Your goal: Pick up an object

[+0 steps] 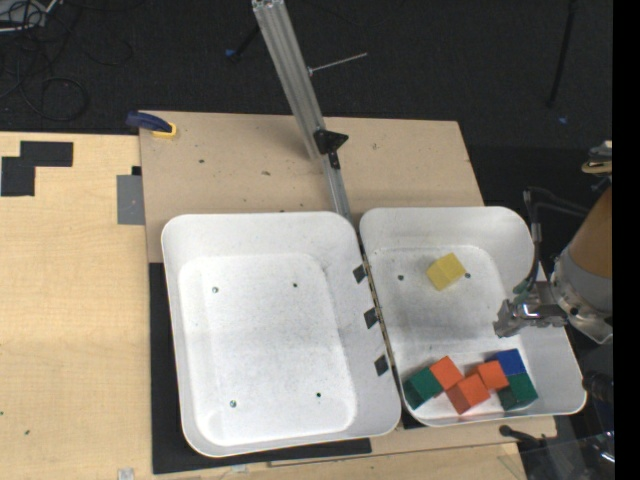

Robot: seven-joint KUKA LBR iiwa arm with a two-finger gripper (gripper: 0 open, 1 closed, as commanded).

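Note:
The right bin [470,223] holds a yellow block [446,271] near its middle. A cluster lies along its front edge: a green block [423,385], two orange blocks [447,373] [491,375], a red-orange block [467,395], a blue block [510,361] and a dark green block [519,396]. My gripper [515,316] hangs at the bin's right side, just above the blue block and right of the yellow one. Nothing shows between its fingers.
The left bin [265,333] sits beside the right one, with black clips [370,318] along the shared edge. A metal rail [300,88] slants up from behind the bins. A blue and yellow tool [152,124] lies at the bench's far left corner.

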